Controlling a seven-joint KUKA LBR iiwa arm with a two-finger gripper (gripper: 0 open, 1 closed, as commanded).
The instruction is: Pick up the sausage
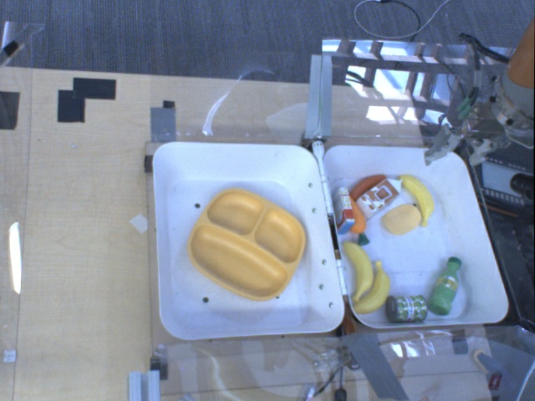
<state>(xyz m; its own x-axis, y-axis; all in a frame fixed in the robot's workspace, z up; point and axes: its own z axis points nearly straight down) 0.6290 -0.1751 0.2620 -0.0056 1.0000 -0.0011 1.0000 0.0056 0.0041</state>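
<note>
White bins sit side by side on the bench: the left bin (167,224) carries a yellow divided plate (247,242), the right bin (476,224) a scatter of food. A pair of bananas (368,278) lies along its left wall, another banana (419,197) near the top beside a pale potato (401,219) — then a green bottle (445,286) and a can (406,308). Which item is the sausage I cannot tell. Over the bin's upper right corner hangs the gripper (443,144), its state unclear — nothing seen in it.

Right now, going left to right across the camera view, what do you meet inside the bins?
Yellow divided plate in the left bin → in the right bin: pair of bananas → green can → green bottle. The cluster farther back overlaps, so I leave it out.
</note>
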